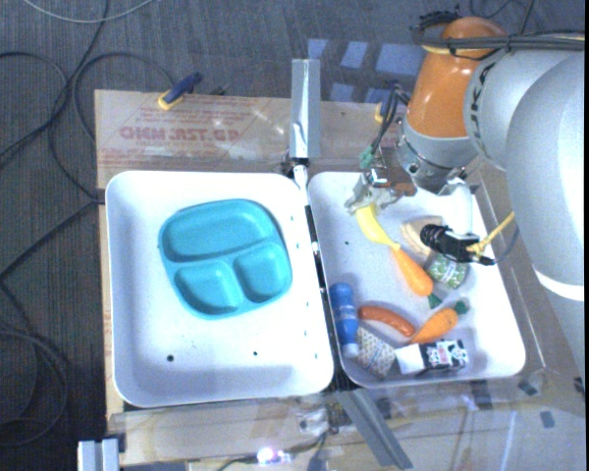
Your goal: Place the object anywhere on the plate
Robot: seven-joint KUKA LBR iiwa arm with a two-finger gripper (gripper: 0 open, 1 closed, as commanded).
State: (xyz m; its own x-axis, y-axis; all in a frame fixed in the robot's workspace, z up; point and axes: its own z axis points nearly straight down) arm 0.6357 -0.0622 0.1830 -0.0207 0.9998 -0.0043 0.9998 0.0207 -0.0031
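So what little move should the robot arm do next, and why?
Probably lower a little onto the yellow banana. The gripper hangs right over the banana's top end in the right bin, and the blue plate in the left bin has nothing on it yet, so grabbing comes first.

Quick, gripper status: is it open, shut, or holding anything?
Gripper: in the right bin, low over the yellow banana; open or shut cannot be told, and nothing is seen between its fingers.
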